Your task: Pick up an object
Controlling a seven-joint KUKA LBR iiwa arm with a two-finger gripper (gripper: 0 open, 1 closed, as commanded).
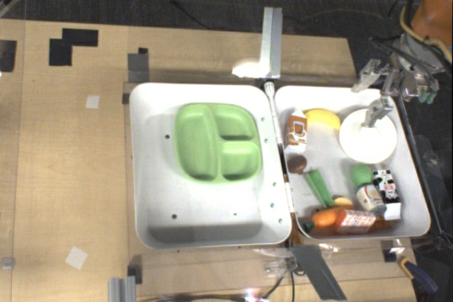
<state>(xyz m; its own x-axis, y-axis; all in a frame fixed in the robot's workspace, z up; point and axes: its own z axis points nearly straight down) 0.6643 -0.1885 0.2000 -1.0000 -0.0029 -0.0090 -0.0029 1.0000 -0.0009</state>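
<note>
So the landmark here is the right bin [419,203] on the surface [64,173]: the left bin [152,173] beside it has the green divided tray [216,141], and inside the right one, biggest down, are the white plate [368,136] at the far side, the red carton [356,221] along the near wall, the yellow lemon [322,119], the green marker [318,185] mid-bin and the little cow-print box [384,185]. If it were me picking, I'd go for something standing clear like the lemon and come straight down, since the near corner is packed tight. My tool [377,108] sits over the plate's far edge, looks to be holding nothing, and honestly I can't tell how wide it's set.
</note>
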